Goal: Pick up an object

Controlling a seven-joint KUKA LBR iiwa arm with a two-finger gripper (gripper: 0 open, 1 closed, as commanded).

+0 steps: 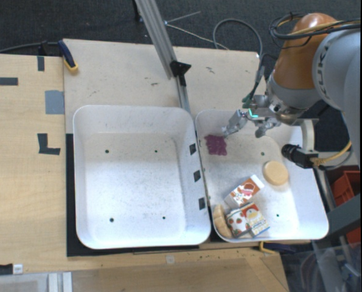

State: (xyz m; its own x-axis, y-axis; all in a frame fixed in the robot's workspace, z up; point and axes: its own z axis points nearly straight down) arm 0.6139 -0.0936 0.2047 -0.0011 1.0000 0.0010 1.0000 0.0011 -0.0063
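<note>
Wooden bench (22, 163) carries 2 white bins: left bin (132, 175) and right bin (302, 215). Camera view: gripper (249, 124) hangs over the right bin's far end with fingers spread, nothing between them. Purple object (216, 144) lies just beside its left fingertip, near the bin's left wall. Tan disc (276, 173) and 2 cartons (247, 207) sit nearer the front. Likely best: shift toward purple, centre over it, descend straight, then close.
</note>
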